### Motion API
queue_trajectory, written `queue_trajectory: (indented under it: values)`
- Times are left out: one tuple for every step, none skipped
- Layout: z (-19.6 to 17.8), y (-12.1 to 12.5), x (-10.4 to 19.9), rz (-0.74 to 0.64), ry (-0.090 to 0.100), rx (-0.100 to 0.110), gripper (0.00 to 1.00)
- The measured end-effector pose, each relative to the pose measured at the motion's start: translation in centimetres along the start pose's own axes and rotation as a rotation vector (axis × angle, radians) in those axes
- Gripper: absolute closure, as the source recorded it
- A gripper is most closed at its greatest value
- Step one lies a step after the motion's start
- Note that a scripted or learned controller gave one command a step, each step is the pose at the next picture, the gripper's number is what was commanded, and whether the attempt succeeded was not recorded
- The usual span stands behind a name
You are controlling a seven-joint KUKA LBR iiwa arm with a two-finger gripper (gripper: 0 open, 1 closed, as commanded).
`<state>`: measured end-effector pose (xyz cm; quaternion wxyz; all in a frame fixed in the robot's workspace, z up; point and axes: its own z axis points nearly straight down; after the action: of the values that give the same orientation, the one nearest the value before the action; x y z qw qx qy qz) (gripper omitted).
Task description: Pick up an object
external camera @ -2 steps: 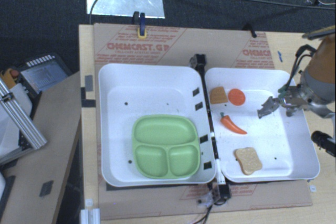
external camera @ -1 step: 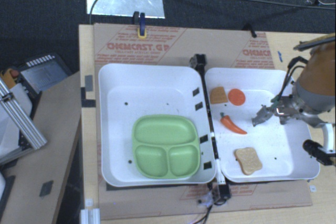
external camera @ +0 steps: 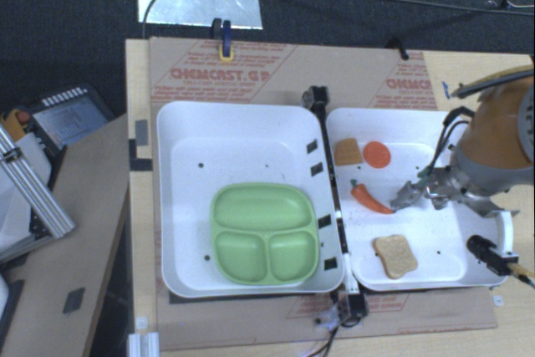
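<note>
Lying under both bins, the cardboard sheet (external camera: pixel 251 67) reads "CHEMCAST GP" in red. A green divided plate (external camera: pixel 263 232) fills the left bin (external camera: pixel 192 146). Over the right bin (external camera: pixel 418 123), the gripper (external camera: pixel 408 195) is just beside the carrot (external camera: pixel 369 198); whether it is apart or together, I cannot tell. Bread slice (external camera: pixel 394 255), cracker (external camera: pixel 348 152) and orange disc (external camera: pixel 377 155) lie nearby.

Orange carrot (external camera: pixel 369 198) lying slantwise, right bin (external camera: pixel 418 123).
</note>
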<state>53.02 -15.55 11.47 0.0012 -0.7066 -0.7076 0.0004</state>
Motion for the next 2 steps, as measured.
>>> queue_trajectory:
  values:
    - [2.8, 0.3, -0.1, 0.003, -0.003, -0.009, 0.0]
    - [1.7, 0.3, -0.2, 0.001, -0.005, -0.011, 1.0]
